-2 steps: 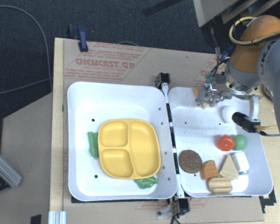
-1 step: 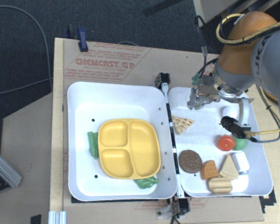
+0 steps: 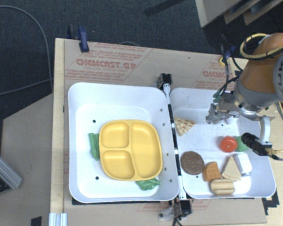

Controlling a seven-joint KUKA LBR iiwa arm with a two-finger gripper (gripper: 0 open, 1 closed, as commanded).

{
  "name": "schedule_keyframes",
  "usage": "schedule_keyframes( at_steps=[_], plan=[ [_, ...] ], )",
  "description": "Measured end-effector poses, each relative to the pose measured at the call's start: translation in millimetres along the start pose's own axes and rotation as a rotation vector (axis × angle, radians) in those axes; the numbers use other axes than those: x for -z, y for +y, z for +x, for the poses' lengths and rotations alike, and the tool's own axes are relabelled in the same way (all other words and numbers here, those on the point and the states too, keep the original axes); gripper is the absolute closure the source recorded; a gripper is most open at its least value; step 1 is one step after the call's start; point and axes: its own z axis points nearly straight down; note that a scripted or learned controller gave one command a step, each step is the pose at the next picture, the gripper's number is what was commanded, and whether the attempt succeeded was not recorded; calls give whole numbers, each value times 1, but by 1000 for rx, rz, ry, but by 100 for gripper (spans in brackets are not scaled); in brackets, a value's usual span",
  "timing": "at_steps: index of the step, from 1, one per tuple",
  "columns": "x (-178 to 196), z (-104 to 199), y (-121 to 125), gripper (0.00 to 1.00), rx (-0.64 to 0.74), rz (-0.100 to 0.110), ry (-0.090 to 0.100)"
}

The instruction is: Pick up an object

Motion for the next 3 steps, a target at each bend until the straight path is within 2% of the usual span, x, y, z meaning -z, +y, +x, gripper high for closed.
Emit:
schedule_keyframes(
  at_steps=[1,2,3],
  plan=[
    [1,-60,5,100,0,-4,-2],
    [1,-60,5,0,0,-5,-2],
    [-11,-58,-14,0,1,-1,1]
  ],
)
